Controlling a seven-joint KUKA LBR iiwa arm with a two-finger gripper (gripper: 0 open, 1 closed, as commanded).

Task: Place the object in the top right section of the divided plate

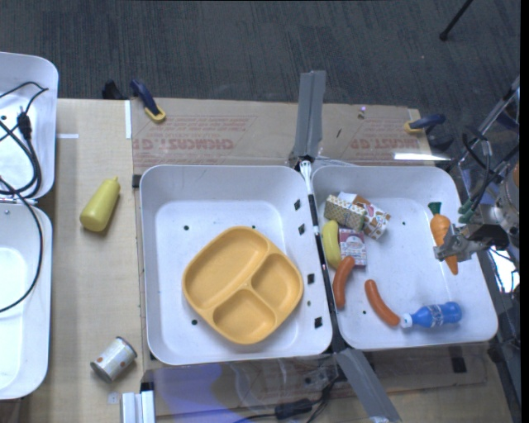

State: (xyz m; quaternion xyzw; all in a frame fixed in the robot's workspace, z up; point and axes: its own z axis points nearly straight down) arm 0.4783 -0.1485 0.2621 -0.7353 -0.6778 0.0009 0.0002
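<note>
- Tabletop [99, 273] carries two white bins; the left bin [165, 248] sits far left of the jaws.
- Divided plate [242, 284] lies in that bin, all sections bare, ready to receive.
- Jaws [453, 246] hover at the right bin's [413, 330] right edge; spread cannot be judged.
- Carrot [442, 231] lies touching or directly beneath them, likely the target.

Dark grey carpet floor [231, 49] along the top, tan cardboard-covered bench [248, 136] below it, blue clamp [147, 99] near its top left edge, second clamp [423, 124] at the top right edge, black stand leg [459, 18] on the floor, top right corner
</note>
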